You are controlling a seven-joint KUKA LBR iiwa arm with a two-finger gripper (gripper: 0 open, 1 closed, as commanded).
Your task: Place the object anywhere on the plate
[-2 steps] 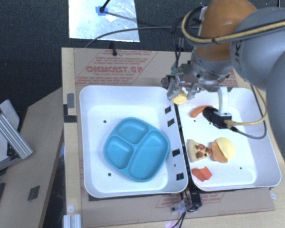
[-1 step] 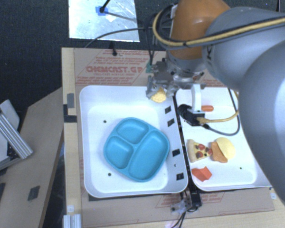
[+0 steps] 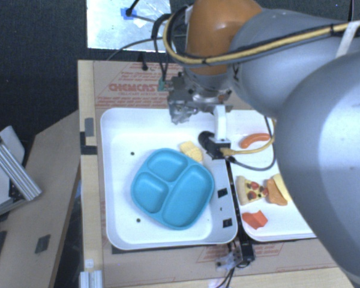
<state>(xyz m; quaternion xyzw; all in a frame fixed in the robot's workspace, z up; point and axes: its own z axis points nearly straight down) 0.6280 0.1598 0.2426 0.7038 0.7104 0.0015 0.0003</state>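
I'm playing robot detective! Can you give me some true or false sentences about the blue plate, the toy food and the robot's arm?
1. The blue plate lies in the left bin. True.
2. A yellow food piece sits in the middle of the plate. False: it lies in the bin, just past the plate's far edge.
3. The pizza slice is in the right bin. True.
4. The plate is red. False: it is blue, with three compartments.
5. The end effector hovers over the right bin. False: it is above the left bin's far edge.
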